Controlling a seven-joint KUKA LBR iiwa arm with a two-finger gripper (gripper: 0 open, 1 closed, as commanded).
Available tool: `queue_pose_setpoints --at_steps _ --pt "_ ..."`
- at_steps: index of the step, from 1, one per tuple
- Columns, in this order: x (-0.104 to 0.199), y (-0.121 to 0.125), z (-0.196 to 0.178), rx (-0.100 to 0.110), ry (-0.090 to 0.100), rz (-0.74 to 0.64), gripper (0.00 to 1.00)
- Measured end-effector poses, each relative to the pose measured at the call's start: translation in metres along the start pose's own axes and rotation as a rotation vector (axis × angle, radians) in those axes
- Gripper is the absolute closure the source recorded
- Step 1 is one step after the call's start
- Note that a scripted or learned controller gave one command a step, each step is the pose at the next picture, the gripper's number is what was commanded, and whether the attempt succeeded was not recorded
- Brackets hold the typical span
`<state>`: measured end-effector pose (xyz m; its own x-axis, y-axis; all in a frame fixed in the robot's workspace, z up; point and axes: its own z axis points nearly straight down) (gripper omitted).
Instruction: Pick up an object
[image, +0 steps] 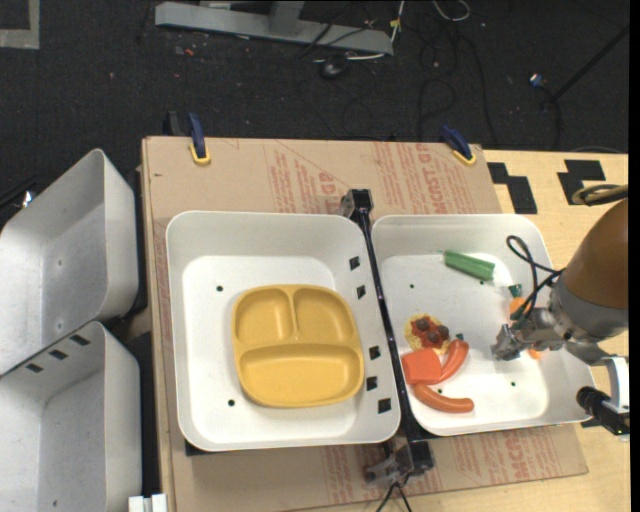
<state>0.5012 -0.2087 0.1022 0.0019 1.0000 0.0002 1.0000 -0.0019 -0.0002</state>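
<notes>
- orange and red toy food sits in the right bin (470, 415): an orange wedge (422, 365), a red sausage (455, 358) curved against it, and a second sausage (443, 402) lying flat just below, all around 7 o'clock of the bin floor.
- a small dark-dotted piece (427, 327) lies just above them, at roughly 9 o'clock of the bin.
- a green marker-like object (470, 265) rests apart at 12 o'clock, near the far wall.
- the gripper (515, 340) is low over the right bin at about 3 o'clock, with a bit of orange showing beside it; whether that is a held thing i cannot tell, and i cannot tell how the fingers stand.
- the arm (600, 275), with its orange band, comes in from 3 o'clock; a black cable (530, 260) loops above the wrist.
- judged step: the reach or descent toward a grasp, with nothing clearly lifted yet.
- next move likely calls for closing on whatever lies under the gripper, then a straight lift; the sausages touch each other's neighbours, so a grasp there could drag two.
- the left bin (190, 330) holds a yellow divided plate (297, 345); both bins rest on the cardboard-covered tabletop (300, 170).
</notes>
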Motion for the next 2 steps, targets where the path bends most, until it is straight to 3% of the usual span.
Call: queue_pose_setpoints --at_steps 2 --pt "-0.002 0.005 -0.116 -0.007 -0.004 -0.005 1.0"
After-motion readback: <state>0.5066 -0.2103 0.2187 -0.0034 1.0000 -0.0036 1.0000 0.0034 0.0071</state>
